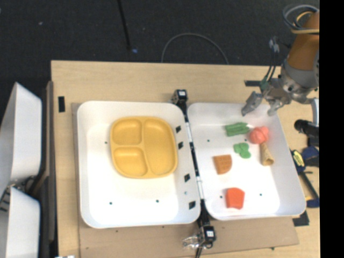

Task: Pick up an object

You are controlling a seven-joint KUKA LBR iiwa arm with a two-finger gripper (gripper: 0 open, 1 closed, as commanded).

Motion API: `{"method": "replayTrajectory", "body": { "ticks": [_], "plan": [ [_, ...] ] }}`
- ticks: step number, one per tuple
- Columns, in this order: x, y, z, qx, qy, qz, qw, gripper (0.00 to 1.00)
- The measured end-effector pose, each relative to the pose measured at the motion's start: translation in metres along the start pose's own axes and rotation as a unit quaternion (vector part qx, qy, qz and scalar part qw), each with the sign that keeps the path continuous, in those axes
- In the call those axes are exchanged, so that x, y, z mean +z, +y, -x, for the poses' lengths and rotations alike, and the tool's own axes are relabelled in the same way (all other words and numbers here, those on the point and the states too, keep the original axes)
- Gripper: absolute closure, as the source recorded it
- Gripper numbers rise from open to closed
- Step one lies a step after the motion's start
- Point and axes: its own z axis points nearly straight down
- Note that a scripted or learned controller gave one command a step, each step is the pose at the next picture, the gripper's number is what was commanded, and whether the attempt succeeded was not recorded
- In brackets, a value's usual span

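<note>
My gripper [262, 106] hangs over the far right corner of the right bin [215, 208], fingers spread apart with nothing between them. Just in front of it lie a green flat piece [236, 128] and a pink round piece [259, 135]. A small green piece [242, 150] and a tan cone-like piece [266, 155] sit a little nearer. An orange-brown wedge [222, 163] lies mid-bin and a red-orange block [235, 198] rests near the front.
The left bin [91, 198] holds a yellow divided plate [143, 146]. Black clips run along the seam between the bins [189, 160]. Tools and cables lie on the bench [306, 155] to the right of the right bin.
</note>
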Motion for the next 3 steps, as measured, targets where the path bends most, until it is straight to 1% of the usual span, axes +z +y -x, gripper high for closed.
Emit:
{"method": "replayTrajectory", "body": {
  "ticks": [1, 2, 3],
  "plan": [
    [0.043, -0.005, 0.000, 0.002, 0.000, 0.000, 1.0000, 0.00],
    [0.027, -0.003, 0.001, 0.000, -0.002, 0.004, 1.0000, 1.00],
    [-0.031, -0.011, 0.005, 0.003, 0.000, 0.004, 1.0000, 1.00]
  ]
}}
